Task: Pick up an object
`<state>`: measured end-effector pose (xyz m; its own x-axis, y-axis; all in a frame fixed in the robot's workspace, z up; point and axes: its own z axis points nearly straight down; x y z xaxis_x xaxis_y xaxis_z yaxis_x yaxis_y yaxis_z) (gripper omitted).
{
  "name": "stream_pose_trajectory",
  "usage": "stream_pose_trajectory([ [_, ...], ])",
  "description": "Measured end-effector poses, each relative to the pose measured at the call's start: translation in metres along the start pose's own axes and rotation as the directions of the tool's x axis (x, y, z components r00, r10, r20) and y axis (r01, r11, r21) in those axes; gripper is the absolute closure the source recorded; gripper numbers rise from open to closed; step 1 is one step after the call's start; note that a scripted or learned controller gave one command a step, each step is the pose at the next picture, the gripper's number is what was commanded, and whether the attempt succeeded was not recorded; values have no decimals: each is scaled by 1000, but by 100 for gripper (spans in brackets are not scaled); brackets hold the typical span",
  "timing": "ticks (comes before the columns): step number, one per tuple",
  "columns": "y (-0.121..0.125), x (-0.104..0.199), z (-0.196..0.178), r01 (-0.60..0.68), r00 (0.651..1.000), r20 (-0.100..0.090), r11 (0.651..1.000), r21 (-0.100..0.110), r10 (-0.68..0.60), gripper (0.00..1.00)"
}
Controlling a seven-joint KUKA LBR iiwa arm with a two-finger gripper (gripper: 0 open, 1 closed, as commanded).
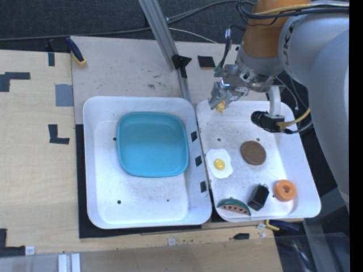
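The pincer (pixel 220 102) is hanging over the right bin's (pixel 298 169) far-left corner; I cannot tell its state. The candidates are lying apart, so each is reachable: egg (pixel 219 164), cookie (pixel 253 152), donut (pixel 285 190), black block (pixel 258 196), melon slice (pixel 233 207). A blue plate (pixel 152 144) is sitting in the left bin (pixel 102 169).

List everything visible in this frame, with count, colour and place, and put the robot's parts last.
bins: two, white, side by side on the bench
plate: one, blue, left bin
fried egg: one, white with yellow yolk, right bin, left side
cookie: one, brown, right bin, middle
doughnut: one, orange, right bin, near right corner
black block: one, right bin, near edge
watermelon slice: one, red and green, right bin, near left corner
clamp: one, blue and yellow, bench top left
arm: one, grey and orange, from the right
hand: one, over right bin's far left corner
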<state>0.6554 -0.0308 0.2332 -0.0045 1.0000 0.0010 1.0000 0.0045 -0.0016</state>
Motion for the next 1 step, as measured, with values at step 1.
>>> stream_pose_trajectory([
  [1,-1,53,-7,0,1000,0,1000,-1,0,100],
])
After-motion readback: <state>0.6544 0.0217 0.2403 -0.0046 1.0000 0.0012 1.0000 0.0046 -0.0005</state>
